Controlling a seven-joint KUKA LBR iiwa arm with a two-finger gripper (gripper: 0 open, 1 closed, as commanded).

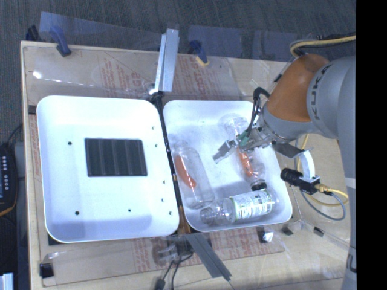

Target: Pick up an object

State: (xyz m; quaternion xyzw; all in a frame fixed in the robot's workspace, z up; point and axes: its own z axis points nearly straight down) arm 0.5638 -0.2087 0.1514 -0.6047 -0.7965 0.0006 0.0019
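Dark grey carpet-like floor surrounds a pale wooden counter w/ clear plastic sheeting over it & two blue clips along the far edge. Two shallow white bins sit side by side on it, touching along their inner edges. Left bin has a dark ribbed rectangular panel in its floor & a few small dark holes around it. Right bin holds several clear plastic bottles: one w/ an orange insert lies lengthwise near the bin's left wall; another w/ a white label & black cap lies along the near wall, w/ a smaller clear bottle just beside it at the near left corner; a third w/ orange inside lies toward the right side; one more clear bottle sits toward the far side, hard to make out against the white. Arm reaches in from the right, orange band above the wrist, yellow cable looping near it. Hand is low inside the right bin, approx mid-bin, just left of the right-side orange bottle & near the far clear one; its fingers look slightly apart, poss w/ nothing between them, though the view is too blurry to be sure. Metal bar stands upright at the far junction of the bins
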